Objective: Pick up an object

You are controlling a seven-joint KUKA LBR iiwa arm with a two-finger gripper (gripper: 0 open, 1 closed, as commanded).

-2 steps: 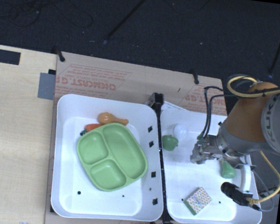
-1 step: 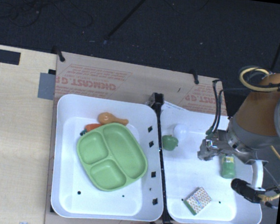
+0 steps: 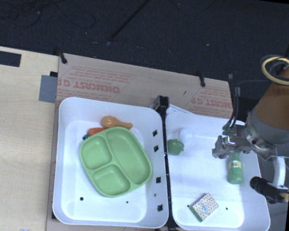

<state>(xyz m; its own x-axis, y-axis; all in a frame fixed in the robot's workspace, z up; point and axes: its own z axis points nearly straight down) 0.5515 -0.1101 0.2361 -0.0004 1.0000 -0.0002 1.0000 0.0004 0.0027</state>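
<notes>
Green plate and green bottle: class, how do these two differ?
The green plate lies flat in the left bin; the green bottle sits in the right bin, below the pincer. The plate is far larger and divided into three compartments; the bottle is small, slim and labelled. Both are green.

End effector (image 3: pixel 227 149) hovers beside green bottle (image 3: pixel 235 171).
</notes>
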